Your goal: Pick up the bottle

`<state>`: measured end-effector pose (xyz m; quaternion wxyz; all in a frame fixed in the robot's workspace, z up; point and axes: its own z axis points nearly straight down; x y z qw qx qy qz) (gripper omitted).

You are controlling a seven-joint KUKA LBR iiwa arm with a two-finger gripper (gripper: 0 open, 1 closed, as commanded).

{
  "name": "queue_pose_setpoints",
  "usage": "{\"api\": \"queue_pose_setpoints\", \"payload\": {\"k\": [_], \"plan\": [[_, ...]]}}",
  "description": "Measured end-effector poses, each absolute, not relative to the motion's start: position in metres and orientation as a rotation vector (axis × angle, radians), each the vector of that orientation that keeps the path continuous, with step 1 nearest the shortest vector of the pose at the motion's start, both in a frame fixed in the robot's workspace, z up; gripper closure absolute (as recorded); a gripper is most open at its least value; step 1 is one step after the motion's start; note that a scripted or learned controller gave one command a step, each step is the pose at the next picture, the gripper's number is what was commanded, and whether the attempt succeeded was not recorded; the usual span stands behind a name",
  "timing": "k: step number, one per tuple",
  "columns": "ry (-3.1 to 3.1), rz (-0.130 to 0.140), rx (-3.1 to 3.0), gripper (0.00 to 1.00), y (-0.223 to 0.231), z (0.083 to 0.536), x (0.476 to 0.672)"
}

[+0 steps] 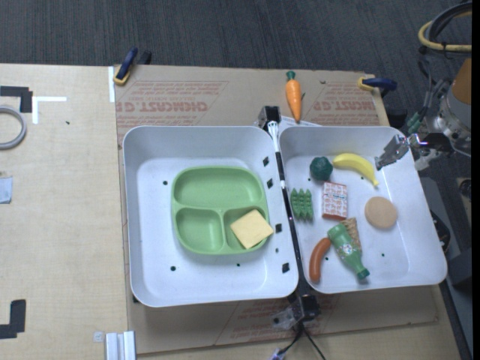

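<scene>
Two-finger metal gripper (pixel 390 154) over upper right rim of right-hand white bin (pixel 420 268); finger state cannot be told at this angle, nothing seen between them. Green plastic bottle (pixel 349 251) lies on its side low in that bin, well apart from gripper. Red sausage (pixel 318 259) just left of bottle, tan round bun (pixel 381 213) up and right, yellow banana (pixel 355 166) near gripper
</scene>
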<state>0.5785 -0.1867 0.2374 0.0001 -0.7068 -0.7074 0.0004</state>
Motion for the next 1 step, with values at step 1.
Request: {"api": "queue_pose_setpoints", "payload": {"k": [1], "plan": [[-2.226,0.002,-2.219,1.00,-0.1870,0.2469,0.5789]]}}
